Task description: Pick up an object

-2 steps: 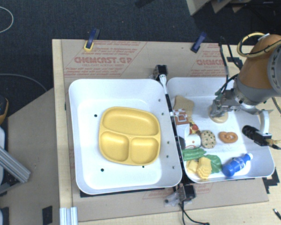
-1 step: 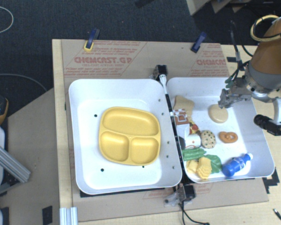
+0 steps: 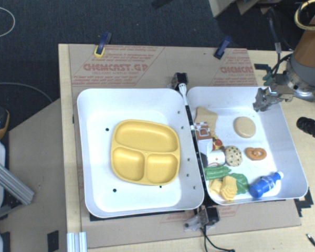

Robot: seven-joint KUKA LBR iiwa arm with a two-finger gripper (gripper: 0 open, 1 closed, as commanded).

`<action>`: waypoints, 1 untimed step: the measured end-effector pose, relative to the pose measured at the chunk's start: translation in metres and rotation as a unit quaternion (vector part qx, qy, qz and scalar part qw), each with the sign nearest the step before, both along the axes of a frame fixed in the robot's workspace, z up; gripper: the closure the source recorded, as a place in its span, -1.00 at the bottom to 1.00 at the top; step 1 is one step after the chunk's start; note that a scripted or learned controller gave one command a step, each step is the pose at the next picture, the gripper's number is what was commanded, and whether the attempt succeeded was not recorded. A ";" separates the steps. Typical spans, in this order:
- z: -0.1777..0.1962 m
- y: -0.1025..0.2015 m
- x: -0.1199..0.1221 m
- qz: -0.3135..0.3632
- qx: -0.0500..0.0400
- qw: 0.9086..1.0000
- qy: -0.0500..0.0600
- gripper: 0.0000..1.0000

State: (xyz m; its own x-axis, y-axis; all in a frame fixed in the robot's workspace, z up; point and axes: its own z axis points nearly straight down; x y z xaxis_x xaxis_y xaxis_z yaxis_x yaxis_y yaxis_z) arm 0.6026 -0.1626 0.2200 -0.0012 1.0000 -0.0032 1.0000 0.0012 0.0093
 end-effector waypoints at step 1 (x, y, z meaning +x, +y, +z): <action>0.008 0.048 0.010 0.002 0.002 1.000 0.002 1.00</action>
